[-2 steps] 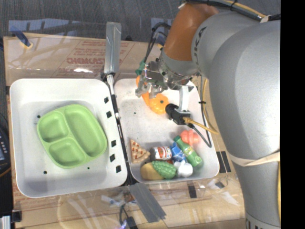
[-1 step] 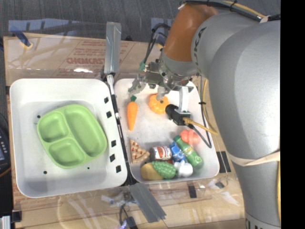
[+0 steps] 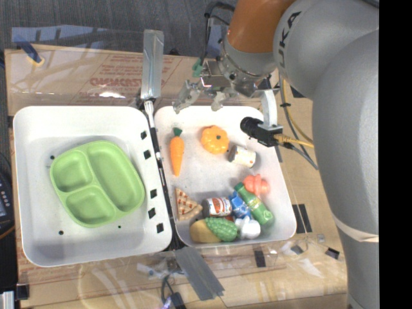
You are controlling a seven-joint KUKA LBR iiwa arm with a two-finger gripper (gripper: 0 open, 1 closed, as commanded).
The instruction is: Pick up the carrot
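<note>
A cardboard-covered worktop point(image 3: 77, 76) carried two shallow white bins side by side. The left bin point(image 3: 32, 237) held a green divided plate point(image 3: 96, 183) lying flat near its middle. The right bin point(image 3: 283, 224) held a scatter of toy food. The carrot point(image 3: 177, 152) lay near that bin's left wall, its green top pointing toward the far rim and its orange tip toward the near side, apart from the other things. Just to its right sat a small orange pumpkin point(image 3: 214, 139), and beyond that a short pale cylinder point(image 3: 243, 155). A slice of pizza point(image 3: 187, 204) lay below the carrot, with a small can point(image 3: 219, 206), a green bottle point(image 3: 255, 206), a peach-coloured piece point(image 3: 257, 185), a green bumpy vegetable point(image 3: 222, 228) and a tan potato point(image 3: 201, 232) crowded in the near right corner. The grey arm reached in from the right, and the hand point(image 3: 196, 100) hung over the far rim of the right bin, above the carrot and clear of it. Its fingers point(image 3: 181, 99) stood spread apart with nothing between them.
</note>
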